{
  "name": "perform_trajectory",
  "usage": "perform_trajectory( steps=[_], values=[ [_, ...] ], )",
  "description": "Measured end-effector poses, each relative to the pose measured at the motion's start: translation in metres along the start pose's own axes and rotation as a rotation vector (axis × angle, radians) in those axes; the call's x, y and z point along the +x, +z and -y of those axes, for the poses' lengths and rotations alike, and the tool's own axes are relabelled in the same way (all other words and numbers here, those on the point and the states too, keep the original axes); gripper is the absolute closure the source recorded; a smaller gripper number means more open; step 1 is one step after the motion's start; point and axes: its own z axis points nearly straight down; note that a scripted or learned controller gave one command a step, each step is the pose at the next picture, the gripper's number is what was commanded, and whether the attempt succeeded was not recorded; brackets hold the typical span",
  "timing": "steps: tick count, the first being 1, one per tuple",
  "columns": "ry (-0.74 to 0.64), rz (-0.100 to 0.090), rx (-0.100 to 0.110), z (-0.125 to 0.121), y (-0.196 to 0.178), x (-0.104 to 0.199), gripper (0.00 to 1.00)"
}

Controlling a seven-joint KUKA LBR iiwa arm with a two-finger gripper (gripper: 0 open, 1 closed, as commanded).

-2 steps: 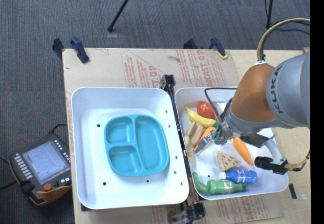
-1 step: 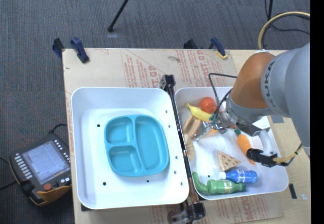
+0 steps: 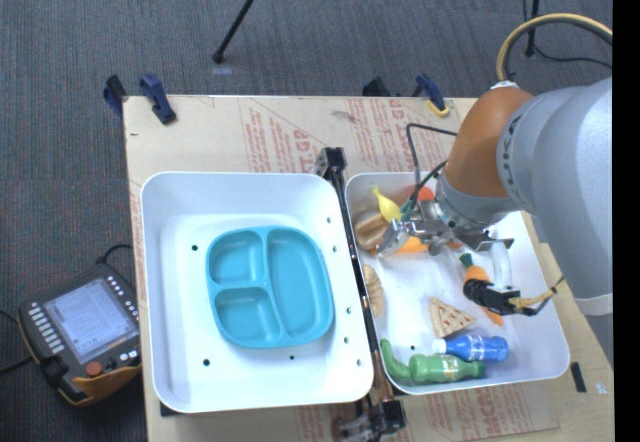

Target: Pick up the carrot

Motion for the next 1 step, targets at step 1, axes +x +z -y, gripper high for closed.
perform_trajectory(
  steps=[1],
  values=[
    [-0.345, -0.001, 0.004, -0.0235, 0.0004, -0.0046, 0.00]
  ],
)
